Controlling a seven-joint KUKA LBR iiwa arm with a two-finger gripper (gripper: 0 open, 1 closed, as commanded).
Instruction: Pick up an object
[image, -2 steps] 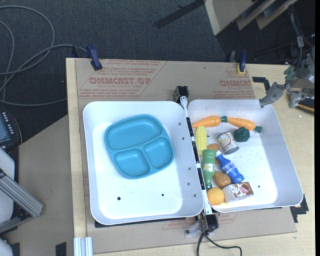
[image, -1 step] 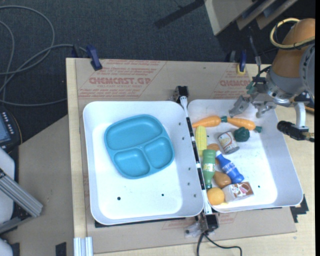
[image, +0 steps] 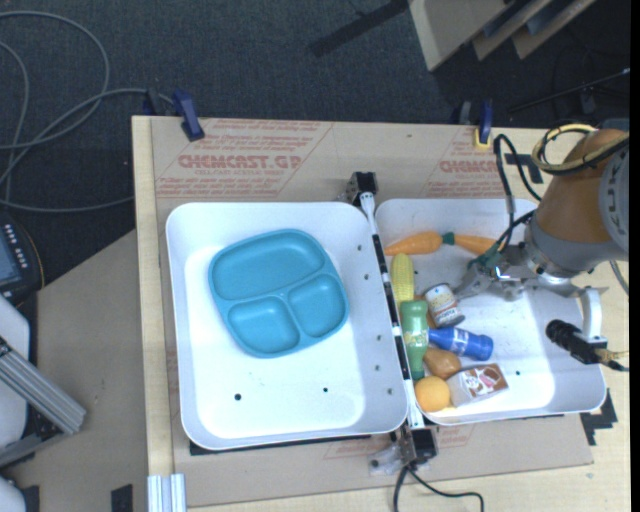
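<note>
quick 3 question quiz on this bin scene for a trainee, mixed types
1. True or false: the blue tray lies in the left bin.
2. Which item lies nearest the right bin's far wall? A) carrot B) blue bottle C) orange
3. Fill in: the gripper is over the ___ bin.

Key: 1 true; 2 A; 3 right
</note>
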